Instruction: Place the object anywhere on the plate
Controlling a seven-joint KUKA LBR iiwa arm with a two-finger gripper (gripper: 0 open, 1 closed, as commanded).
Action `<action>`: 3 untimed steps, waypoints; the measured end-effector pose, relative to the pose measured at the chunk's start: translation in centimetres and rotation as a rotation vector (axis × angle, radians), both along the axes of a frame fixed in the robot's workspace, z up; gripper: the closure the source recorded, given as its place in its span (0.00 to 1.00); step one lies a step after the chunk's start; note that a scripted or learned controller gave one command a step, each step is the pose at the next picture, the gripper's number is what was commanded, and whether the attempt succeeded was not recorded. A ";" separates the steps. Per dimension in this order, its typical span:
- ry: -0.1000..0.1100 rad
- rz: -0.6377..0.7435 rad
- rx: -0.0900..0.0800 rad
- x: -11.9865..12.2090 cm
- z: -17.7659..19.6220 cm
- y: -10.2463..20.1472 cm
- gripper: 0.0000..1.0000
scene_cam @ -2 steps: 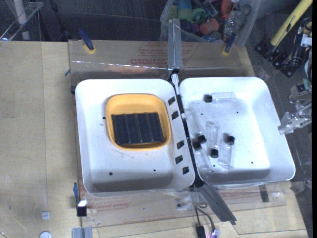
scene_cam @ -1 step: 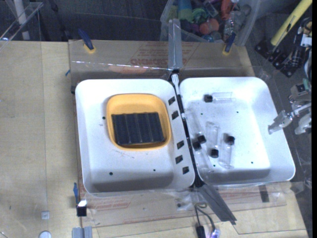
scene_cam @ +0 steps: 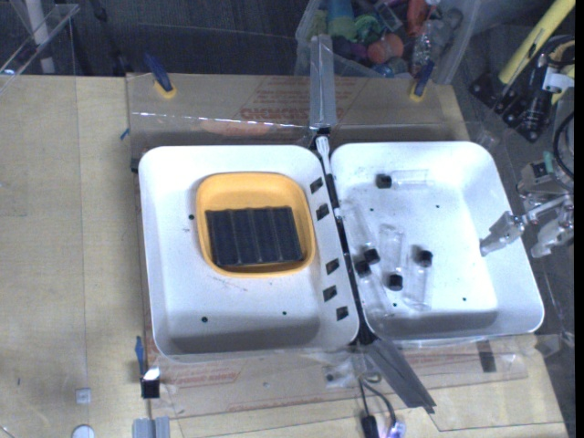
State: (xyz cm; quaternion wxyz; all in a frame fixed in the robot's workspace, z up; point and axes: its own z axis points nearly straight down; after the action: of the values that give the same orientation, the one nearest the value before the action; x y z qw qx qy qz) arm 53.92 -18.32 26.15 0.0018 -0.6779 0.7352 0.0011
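Observation:
A yellow plate (scene_cam: pixel 212 199) with rounded corners lies in the left bin (scene_cam: pixel 164 245). On it rests a dark, ridged rectangular object (scene_cam: pixel 254 235), lying flat and covering most of the plate's floor. My gripper (scene_cam: pixel 502 234) hangs at the right rim of the right bin (scene_cam: pixel 474 172), far to the right of the plate and apart from the dark object. Nothing shows in its grasp.
Several small clear tubes with black caps (scene_cam: pixel 394 281) lie scattered in the right bin. A divider with black tabs (scene_cam: pixel 327 235) runs between the bins. A clear tub of colourful toys (scene_cam: pixel 383 16) stands behind the bench.

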 end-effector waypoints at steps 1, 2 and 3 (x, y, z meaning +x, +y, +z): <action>-0.005 0.301 0.000 3.3 -3.0 -2.9 0.00; -0.005 0.561 0.000 6.7 -4.6 -3.3 0.00; -0.006 0.895 0.000 8.4 -3.4 -2.9 0.00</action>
State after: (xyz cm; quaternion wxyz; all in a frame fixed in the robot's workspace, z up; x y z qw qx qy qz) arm 62.28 -21.22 22.76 0.0031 -0.9293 0.3693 -0.0002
